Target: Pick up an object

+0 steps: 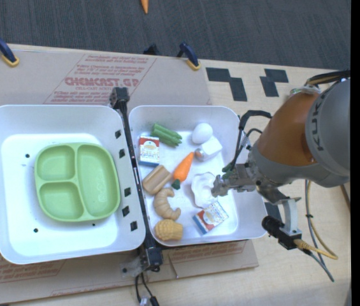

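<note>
Claw (221, 187), finger state not discernible, low in right bin (246, 225) beside white crumpled item (202, 187); small printed carton (210, 217) just below, carrot (183, 167) beyond: best centre squarely over one item before closing.

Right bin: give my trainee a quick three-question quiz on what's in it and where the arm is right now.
1. True or false: the green divided plate lies in the right bin.
2. Which item lies nearest the gripper? A) corn cob B) white crumpled item C) green vegetable
3. Fill in: the carrot lies just below the white ____.

Key: 1 false, it lies in the left bin; 2 B; 3 egg.
</note>
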`<state>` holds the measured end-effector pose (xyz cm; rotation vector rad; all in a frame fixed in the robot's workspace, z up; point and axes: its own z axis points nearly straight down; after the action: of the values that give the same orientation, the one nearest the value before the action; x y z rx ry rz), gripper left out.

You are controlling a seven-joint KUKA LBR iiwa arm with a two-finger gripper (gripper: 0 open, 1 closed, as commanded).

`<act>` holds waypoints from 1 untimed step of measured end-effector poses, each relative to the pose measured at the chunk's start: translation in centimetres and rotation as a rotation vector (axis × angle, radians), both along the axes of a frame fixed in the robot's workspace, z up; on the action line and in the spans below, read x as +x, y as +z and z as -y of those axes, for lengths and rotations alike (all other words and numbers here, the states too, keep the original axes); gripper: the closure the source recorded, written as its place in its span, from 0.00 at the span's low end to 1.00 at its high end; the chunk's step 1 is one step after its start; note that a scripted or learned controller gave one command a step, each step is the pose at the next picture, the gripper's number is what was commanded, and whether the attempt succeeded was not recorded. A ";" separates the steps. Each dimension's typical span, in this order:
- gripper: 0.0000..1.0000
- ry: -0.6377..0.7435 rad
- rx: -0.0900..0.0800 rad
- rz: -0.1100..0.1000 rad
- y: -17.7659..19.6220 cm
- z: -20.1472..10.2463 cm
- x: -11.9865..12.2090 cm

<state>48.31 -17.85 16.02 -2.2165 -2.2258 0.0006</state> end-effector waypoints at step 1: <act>1.00 0.001 -0.001 0.001 7.3 0.5 6.0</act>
<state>54.29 -18.37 23.28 -2.2161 -2.2287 0.0002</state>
